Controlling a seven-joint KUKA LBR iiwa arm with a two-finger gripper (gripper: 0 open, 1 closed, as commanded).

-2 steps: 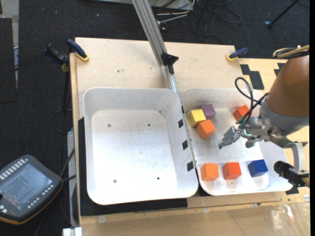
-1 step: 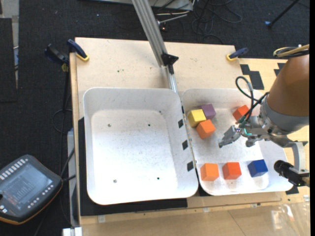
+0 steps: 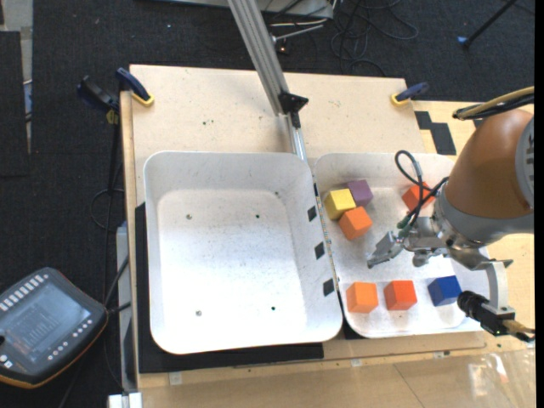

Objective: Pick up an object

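We see the arm reaching in from the right over the right bin [image 3: 340, 313], its gripper [image 3: 384, 252] hanging above the bare floor of that bin, roughly in the middle of the blocks. We cannot tell how the hand is set; the tip is small and dark at this slant, and nothing shows clamped in it. The things on offer all lie in the right bin: a yellow block [image 3: 341, 201], a purple block [image 3: 360, 191] and an orange block [image 3: 356, 222] bunched close together toward the far side, a red-orange block [image 3: 414, 197] partly behind the wrist, and along the near side a row of an orange cube [image 3: 363, 297], a red-orange cube [image 3: 400, 295] and a blue cube [image 3: 444, 291]. The left bin [image 3: 161, 228] sits beside it. We judge these blocks to be light, stiff and not fragile, with flat faces that give a sound hold if we close on two opposite sides. The near-row cubes stand a little apart from each other, so we think they offer cleaner finger room than the bunched three, where a finger may jam on a neighbour.
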